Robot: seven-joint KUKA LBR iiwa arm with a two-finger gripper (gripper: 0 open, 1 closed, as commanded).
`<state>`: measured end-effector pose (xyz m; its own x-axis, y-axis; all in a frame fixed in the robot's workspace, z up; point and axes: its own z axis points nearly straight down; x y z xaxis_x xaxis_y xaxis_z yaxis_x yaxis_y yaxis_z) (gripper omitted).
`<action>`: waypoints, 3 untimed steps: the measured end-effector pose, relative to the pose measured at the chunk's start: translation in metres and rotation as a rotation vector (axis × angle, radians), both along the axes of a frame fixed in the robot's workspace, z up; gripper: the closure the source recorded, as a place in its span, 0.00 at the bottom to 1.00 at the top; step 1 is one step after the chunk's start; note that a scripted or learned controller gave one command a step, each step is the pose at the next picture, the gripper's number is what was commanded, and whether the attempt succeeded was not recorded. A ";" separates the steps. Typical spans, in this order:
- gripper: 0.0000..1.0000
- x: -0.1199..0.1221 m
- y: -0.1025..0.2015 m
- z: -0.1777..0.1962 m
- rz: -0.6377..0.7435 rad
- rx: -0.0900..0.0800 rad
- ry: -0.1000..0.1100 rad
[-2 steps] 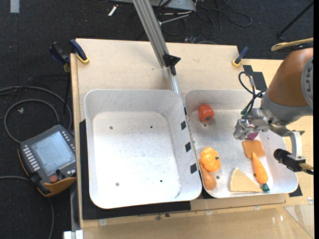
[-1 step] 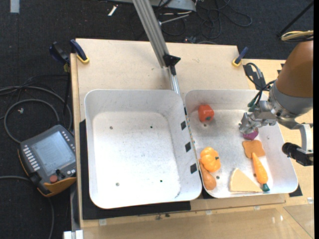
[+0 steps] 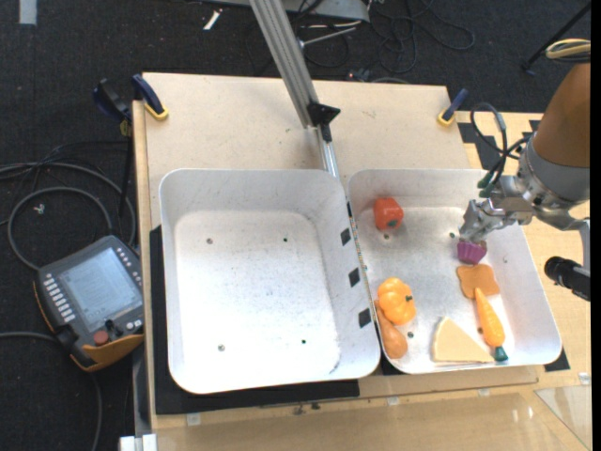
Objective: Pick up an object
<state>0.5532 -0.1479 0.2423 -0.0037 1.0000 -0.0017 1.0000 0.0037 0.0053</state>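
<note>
1. At frame left we see the left bin point(image 3: 188, 252), bare of objects, on the tabletop point(image 3: 235, 120).
2. Right of centre, the right bin point(image 3: 549, 332) holds a red piece point(image 3: 388, 212), a pumpkin point(image 3: 395, 300), a wedge point(image 3: 458, 342) and a carrot point(image 3: 488, 318).
3. At right, the gripper point(image 3: 474, 233) sits directly over a purple piece point(image 3: 471, 250), touching or nearly so.
4. We cannot tell whether the jaws are parted or clenched.
5. We judge this the grasp step; next calls for a firm close, then a straight lift.

Pale wooden bench point(image 3: 244, 125) with two white bins point(image 3: 178, 252) side by side.
</note>
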 end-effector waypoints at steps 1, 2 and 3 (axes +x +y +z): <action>1.00 0.003 0.055 -0.012 0.004 0.003 0.005; 1.00 0.013 0.114 -0.017 0.006 0.004 0.006; 1.00 0.012 0.176 -0.008 0.005 0.004 0.004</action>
<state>0.5657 0.0283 0.2338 -0.0092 1.0000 0.0019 1.0000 0.0092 0.0014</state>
